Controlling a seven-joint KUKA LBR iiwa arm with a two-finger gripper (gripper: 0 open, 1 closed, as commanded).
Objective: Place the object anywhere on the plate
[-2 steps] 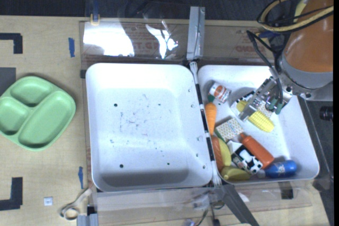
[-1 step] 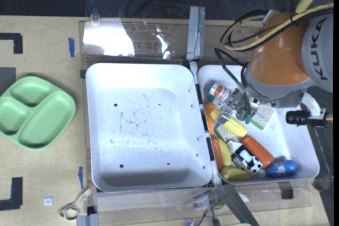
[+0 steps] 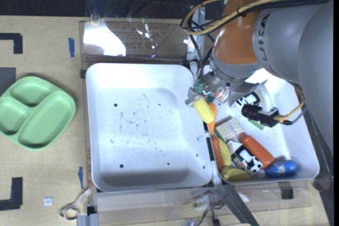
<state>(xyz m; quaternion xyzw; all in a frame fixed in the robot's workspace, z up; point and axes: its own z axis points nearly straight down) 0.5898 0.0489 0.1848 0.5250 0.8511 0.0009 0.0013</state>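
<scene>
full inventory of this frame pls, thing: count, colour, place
plate: 1, green, three compartments, on the bench left of the bins
left bin: 1, white, centre
right bin: 1, white, under the arm
corn: 1, yellow, at the claw, over the bins' shared edge
carrot: 1, orange, right bin
banana: 1, yellow, right bin, near the divider
blue toy: 1, right bin, front corner
checkered block: 1, tan, right bin
arm: 1, grey with orange band, from the right
claw: 1, at the corn's top end
</scene>
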